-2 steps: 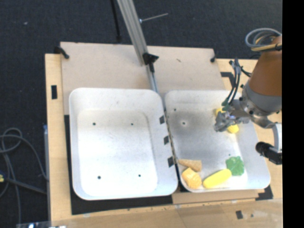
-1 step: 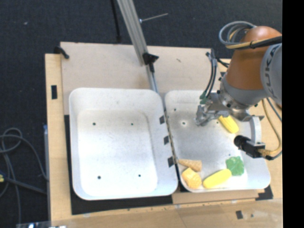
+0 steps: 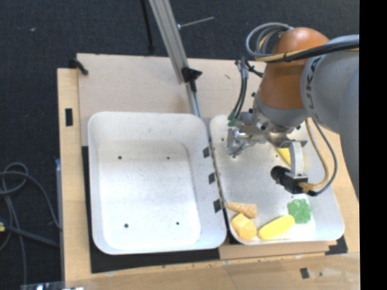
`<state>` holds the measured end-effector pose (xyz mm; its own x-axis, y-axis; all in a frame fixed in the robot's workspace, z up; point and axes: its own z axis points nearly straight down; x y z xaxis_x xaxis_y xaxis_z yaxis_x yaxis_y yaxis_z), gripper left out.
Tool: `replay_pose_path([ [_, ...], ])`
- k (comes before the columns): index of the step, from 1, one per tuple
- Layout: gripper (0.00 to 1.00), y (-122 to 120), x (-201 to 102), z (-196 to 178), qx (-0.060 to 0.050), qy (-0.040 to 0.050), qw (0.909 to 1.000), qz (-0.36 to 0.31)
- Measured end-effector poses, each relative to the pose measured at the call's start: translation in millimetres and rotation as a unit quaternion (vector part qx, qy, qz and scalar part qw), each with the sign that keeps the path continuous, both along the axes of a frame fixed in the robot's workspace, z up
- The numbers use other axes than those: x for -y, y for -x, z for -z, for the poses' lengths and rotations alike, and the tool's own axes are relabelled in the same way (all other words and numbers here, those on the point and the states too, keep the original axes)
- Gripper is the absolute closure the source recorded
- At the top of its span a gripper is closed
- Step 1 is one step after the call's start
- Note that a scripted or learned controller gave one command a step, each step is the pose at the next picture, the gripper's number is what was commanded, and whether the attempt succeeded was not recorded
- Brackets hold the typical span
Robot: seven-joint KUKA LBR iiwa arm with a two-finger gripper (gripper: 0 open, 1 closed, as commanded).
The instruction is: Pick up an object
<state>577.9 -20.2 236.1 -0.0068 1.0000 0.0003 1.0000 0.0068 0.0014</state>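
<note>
yellow banana [image 3: 276, 226] lies along the right bin's [image 3: 323, 219] near rim; jaws [image 3: 234, 145] hover above, state unclear.

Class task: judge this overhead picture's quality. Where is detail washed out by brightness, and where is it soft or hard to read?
Camera view: the left bin floor glares near-white, losing texture; the pincer is small and soft, its state unreadable; the green object looks blurry; the dark floor around the bench keeps little detail.
</note>
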Motion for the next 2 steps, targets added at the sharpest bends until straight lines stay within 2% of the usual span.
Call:
replay_pose_path([
  [1, 1.0, -11.2, -45.5, -9.5, 0.001, -0.0006, 1.0, 0.0],
  [2, 1.0, -34.1, -103.8, -7.3, 0.0, -0.0008, 1.0, 0.0],
])
